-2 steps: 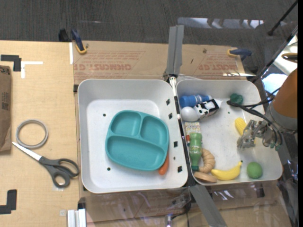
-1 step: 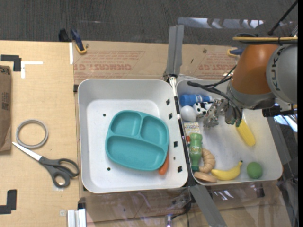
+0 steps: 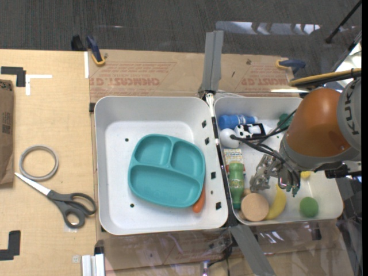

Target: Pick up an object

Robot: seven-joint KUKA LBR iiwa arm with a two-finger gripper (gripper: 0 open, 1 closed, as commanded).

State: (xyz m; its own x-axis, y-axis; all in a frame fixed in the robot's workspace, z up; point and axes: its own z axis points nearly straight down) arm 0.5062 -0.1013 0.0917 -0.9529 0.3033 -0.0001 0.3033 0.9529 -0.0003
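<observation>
The pincer (image 3: 265, 176) hangs low in the right bin (image 3: 328, 211), just above the banana (image 3: 278, 203); whether its fingers are apart, I cannot tell.

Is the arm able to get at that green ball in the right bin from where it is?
Probably yes. The green ball lies in the open beside the banana, nothing on top, and the gripper hangs just over that bin.

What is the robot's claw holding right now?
It cannot be told. The gripper hangs low in the right bin, just above the round tan object and the banana, but nothing shows between its fingers.
</observation>
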